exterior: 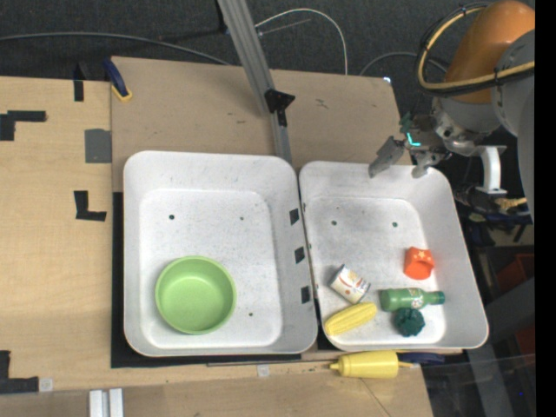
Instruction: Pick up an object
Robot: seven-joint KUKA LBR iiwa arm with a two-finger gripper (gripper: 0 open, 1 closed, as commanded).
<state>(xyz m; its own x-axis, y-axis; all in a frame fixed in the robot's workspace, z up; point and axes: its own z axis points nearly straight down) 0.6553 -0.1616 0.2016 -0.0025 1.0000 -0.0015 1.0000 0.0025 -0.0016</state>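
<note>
We are hovering our gripper (400, 164), fingers spread and holding nothing, over the bin's (347, 181) far rim, clear of the cup (419, 263) below.

Green bowl (195, 294), orange cup (419, 263)

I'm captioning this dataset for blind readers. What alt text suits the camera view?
A grey robot arm's open gripper hovers over the far edge of the right bin, holding nothing. That bin's near end holds an orange object, a small can, a green bottle and a yellow corn cob; the left bin holds a green bowl.
</note>
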